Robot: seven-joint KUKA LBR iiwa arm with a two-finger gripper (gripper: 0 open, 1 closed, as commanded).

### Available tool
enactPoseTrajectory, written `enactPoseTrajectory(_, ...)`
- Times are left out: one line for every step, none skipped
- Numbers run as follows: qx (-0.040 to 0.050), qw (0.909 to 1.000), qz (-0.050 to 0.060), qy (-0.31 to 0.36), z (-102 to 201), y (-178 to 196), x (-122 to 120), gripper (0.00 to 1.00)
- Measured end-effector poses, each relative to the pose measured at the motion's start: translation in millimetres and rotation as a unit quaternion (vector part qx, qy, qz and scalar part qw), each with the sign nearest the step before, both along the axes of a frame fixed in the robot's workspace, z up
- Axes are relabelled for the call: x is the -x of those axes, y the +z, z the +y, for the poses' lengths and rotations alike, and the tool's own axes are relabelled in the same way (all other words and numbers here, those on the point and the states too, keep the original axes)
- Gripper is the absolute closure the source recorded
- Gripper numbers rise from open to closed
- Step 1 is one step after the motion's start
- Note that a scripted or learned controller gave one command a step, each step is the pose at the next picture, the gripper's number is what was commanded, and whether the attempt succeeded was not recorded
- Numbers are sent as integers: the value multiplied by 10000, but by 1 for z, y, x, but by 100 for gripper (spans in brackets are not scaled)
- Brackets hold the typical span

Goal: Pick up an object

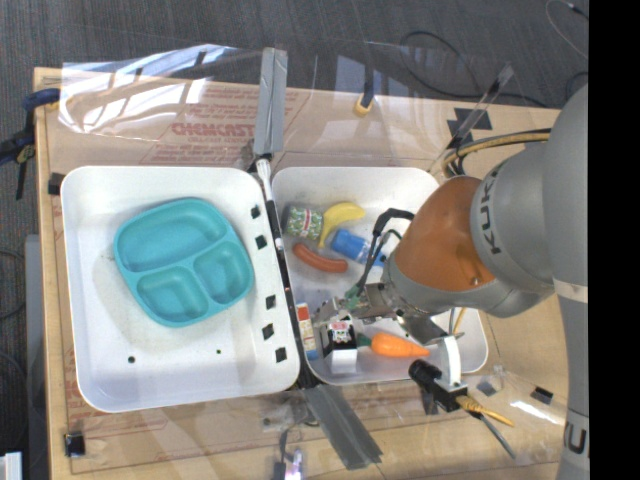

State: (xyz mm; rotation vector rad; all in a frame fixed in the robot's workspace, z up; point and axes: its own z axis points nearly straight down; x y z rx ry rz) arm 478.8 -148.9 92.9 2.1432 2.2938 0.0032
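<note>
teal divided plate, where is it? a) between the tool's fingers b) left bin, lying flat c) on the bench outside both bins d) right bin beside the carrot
b: the teal divided plate lies flat in the left bin, while the toy carrot sits in the right bin.

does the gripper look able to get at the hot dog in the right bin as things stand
Probably yes. The hot dog lies bare on the right bin's floor, nothing stacked on it, and the gripper is just below it in the same bin. The blue bottle sits close beside it.
</note>
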Motion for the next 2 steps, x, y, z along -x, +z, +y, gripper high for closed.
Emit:
enactPoseTrajectory(-4, 10000, -8, 42, 1, 10, -2, 100)
enactPoseTrajectory(-5, 9990, 26, 445, 81, 98, -3, 100)
